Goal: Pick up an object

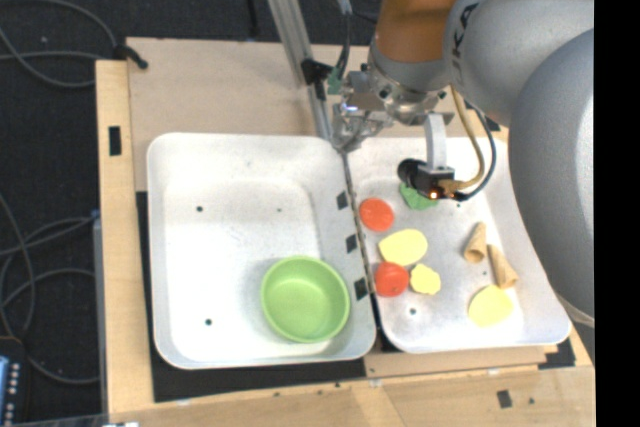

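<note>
clerk: entry one, the gripper. where, and in what state?

me: my gripper (346, 133) hangs above the far end of the seam where the two bins meet. spread or closed, i cannot tell from this angle. nothing is seen held in it.

clerk: why there?

me: my judgement: it is poised over the stock, not in it, with the pick not yet made. the nearest thing is the orange-red round piece (377, 214), just inside the right bin beside the seam. that makes it a likely target, lying apart from its neighbours with room around it.

clerk: entry two, left bin (200, 175). contents?

me: one green bowl (305, 298), upright, mouth up, in the near corner toward the seam. otherwise bare floor.

clerk: entry three, right bin (440, 325). contents?

me: eight loose pieces.
- the orange-red round piece, as listed
- a green piece (411, 196) at the far side, partly hidden
- a yellow lobed piece (403, 246) mid-bin
- a red round piece (391, 280) by the seam
- a small yellow piece (426, 280) just beside the red one, touching or nearly
- two tan wedges (475, 242), set near each other toward the right wall
- a yellow disc (490, 306) at the near right

clerk: why so scattered?

me: i judge they lie loose as stock for picking, not arranged.
</note>
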Robot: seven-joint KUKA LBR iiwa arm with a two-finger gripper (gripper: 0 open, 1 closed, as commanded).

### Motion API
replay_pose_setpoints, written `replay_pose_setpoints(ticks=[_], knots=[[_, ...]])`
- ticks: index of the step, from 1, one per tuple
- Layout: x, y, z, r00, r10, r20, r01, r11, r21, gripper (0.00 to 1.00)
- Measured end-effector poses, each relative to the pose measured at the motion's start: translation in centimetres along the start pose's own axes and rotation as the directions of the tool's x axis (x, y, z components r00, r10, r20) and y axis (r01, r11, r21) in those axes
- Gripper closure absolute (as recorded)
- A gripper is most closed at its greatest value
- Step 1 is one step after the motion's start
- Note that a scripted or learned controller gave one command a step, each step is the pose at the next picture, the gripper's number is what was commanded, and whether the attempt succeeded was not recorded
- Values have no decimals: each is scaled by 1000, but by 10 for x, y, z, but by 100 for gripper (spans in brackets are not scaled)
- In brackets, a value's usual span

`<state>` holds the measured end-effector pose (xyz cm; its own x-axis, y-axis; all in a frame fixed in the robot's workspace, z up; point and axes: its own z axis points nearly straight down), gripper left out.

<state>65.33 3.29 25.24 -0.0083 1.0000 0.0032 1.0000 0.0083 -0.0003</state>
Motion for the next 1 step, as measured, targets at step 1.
replay_pose_setpoints(ticks=[1], knots=[[47,6,6,1000,1,2,-1,1000,-1,100]])
